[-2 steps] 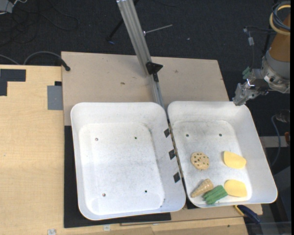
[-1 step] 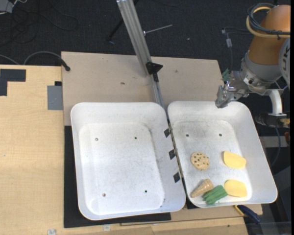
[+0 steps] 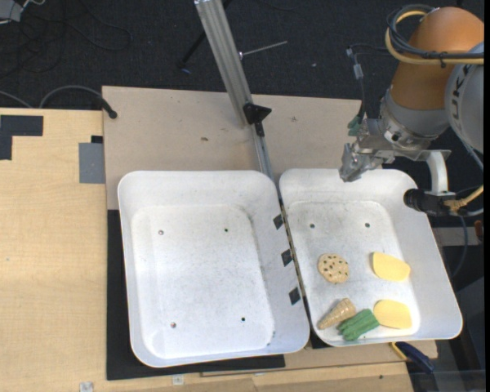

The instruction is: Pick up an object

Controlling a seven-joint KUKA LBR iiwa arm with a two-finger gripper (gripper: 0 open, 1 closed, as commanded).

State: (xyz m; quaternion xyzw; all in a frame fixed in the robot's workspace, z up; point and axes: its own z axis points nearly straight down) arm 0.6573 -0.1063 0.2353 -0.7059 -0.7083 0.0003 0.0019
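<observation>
The arm (image 3: 429,72) reaches in from the right, with its orange section high at the top right corner. The hand (image 3: 355,168) hangs at the far rim of the right bin (image 3: 441,300), near that bin's far left corner. Nothing is visible between the fingers. Whether they are spread or closed cannot be told from this angle.

The right bin contains five items, all grouped in its near half and well apart from the hand:
- A round speckled cookie (image 3: 333,268) lies near the middle of the bin.
- A yellow piece (image 3: 389,267) lies just to the right of the cookie.
- A second yellow piece (image 3: 393,314) lies nearer the front rim, below the first.
- A tan cone (image 3: 336,314) lies below the cookie, toward the front left.
- A green piece (image 3: 358,325) lies between the cone and the second yellow piece and touches the cone.

The left bin (image 3: 139,194) sits beside the right bin; the two rims meet along the middle. Both bins rest on a tan surface (image 3: 171,129). A grey metal rail (image 3: 229,64) slants down from the top of the view toward the point where the two bins meet. A light wood panel (image 3: 41,251) lies to the left of the bins.
</observation>
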